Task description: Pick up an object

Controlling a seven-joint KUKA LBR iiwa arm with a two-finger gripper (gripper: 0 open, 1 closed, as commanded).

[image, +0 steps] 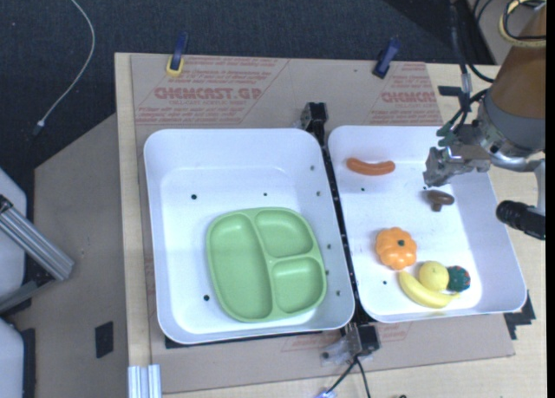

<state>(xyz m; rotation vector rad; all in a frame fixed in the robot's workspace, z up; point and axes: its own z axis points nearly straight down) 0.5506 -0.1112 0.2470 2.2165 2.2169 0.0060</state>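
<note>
I see my gripper (pixel 444 172), how wide I cannot tell, hovering just above the small brown lump (pixel 441 199), which lies immediately on its near side.

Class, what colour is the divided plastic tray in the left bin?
Light green divided plastic tray, seen in the camera view.

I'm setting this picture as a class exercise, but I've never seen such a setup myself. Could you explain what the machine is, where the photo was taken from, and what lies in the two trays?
One camera looks down at a slant on a bench. A grey robot arm reaches in from the right; its gripper hangs above a small brown object in the right bin. That bin also holds a toy sausage, an orange pumpkin, a banana, a lemon and a small green-and-red piece. The left bin holds a green divided plate. Nothing is seen between the gripper's fingers.
</note>
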